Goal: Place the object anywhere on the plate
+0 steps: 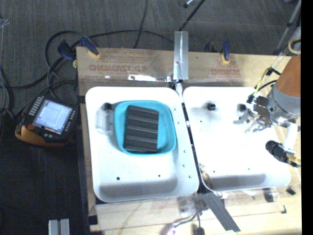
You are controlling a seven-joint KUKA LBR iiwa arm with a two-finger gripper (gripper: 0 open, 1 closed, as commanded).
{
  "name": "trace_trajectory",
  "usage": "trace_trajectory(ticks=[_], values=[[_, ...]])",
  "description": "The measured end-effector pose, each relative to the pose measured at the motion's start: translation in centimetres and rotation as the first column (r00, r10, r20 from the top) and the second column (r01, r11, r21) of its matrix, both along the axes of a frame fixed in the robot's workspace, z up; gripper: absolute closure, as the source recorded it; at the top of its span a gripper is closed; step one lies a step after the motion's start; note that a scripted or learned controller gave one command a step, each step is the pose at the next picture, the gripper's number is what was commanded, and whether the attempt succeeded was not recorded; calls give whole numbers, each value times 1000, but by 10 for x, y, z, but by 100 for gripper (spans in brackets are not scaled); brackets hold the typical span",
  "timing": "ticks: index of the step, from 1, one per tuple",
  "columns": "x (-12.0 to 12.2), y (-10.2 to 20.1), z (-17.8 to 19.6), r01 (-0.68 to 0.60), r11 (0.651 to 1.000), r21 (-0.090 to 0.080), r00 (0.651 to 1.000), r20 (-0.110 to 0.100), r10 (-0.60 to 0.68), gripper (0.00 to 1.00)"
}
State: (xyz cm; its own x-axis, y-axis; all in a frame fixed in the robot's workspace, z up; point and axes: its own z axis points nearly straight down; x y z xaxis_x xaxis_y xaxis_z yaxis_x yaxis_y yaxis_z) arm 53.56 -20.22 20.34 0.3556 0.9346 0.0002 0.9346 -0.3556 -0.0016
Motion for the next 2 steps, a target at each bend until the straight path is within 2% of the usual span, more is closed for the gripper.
trace_trajectory(ticks=[1, 2], values=[[0, 0, 0, 0, 1000, 0, 1000, 0, 0, 0], [0, 0, 0, 0, 1000, 0, 1000, 0, 0, 0]])
